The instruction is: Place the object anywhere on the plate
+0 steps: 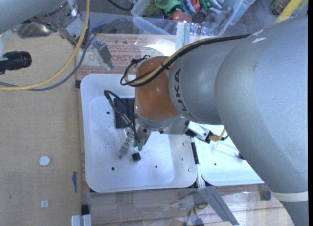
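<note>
White left bin nearest, a small dark object loose on its floor. Just above it the gripper hangs low; I cannot tell its opening, and nothing is visibly held. No plate identifiable; pick and placement both seem left.

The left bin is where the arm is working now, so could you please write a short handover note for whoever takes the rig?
Gripper: low inside the left bin, pointing down near its middle.
Object: a small dark object lies on the bin floor just beside the gripper tip; I cannot tell if it is gripped.
Plate: I cannot make one out; the arm covers much of both bins.
Done: nothing visibly placed.
Left: secure the object, find the plate, set it down.
</note>
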`<state>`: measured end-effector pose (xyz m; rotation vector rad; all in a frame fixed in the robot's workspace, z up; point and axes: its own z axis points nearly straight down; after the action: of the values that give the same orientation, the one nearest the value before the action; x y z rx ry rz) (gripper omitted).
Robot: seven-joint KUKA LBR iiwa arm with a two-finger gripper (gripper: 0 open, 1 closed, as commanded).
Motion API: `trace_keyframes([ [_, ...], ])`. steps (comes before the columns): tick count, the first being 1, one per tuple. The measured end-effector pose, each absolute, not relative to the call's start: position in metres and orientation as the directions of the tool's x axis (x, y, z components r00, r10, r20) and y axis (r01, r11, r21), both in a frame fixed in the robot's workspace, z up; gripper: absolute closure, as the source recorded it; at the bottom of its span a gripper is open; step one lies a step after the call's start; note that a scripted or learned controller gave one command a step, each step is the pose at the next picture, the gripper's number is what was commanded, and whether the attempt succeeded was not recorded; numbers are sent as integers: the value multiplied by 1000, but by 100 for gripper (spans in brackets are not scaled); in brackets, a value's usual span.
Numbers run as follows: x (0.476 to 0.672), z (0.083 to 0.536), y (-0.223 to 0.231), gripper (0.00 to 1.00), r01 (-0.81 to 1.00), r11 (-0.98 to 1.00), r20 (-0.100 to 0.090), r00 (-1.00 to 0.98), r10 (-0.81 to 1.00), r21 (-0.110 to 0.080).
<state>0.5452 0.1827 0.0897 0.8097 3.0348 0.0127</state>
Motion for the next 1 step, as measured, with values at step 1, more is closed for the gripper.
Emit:
trace_keyframes([
  [1,480,92,215,0,634,773,1,-773,634,5],
])
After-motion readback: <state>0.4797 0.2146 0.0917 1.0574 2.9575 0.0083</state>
